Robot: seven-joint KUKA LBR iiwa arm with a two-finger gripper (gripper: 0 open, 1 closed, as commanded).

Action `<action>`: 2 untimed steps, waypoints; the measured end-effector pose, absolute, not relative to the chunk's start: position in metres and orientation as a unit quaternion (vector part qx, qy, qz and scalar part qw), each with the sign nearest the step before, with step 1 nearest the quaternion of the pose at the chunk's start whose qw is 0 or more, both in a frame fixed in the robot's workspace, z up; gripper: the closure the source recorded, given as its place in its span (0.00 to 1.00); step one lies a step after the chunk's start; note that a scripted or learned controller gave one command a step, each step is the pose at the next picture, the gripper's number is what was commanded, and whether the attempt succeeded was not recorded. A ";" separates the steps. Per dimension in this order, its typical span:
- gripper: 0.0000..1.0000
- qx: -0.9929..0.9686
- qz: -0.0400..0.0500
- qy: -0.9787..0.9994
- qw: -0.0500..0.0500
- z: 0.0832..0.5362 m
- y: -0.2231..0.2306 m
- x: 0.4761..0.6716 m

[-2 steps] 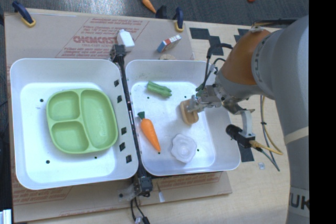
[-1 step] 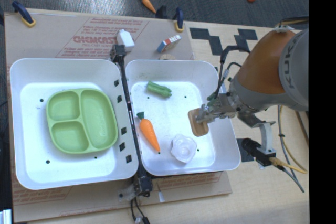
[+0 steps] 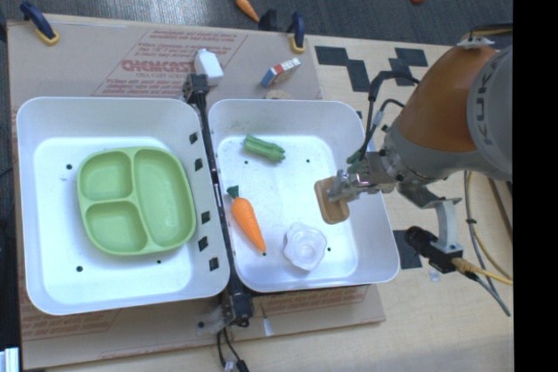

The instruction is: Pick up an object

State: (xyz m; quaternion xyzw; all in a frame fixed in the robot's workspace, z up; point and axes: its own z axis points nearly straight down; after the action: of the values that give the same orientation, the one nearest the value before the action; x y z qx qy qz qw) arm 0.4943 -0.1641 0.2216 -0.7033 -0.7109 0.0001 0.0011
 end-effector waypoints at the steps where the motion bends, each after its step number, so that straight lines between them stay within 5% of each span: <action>1: 1.00 -0.702 0.000 -0.713 0.001 0.232 -0.164 0.495; 2: 1.00 -0.700 0.000 -0.714 0.000 0.242 -0.164 0.497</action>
State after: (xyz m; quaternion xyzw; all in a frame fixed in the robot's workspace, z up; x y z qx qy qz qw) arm 0.4966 -0.1635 0.2423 -0.6998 -0.7143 -0.0004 0.0003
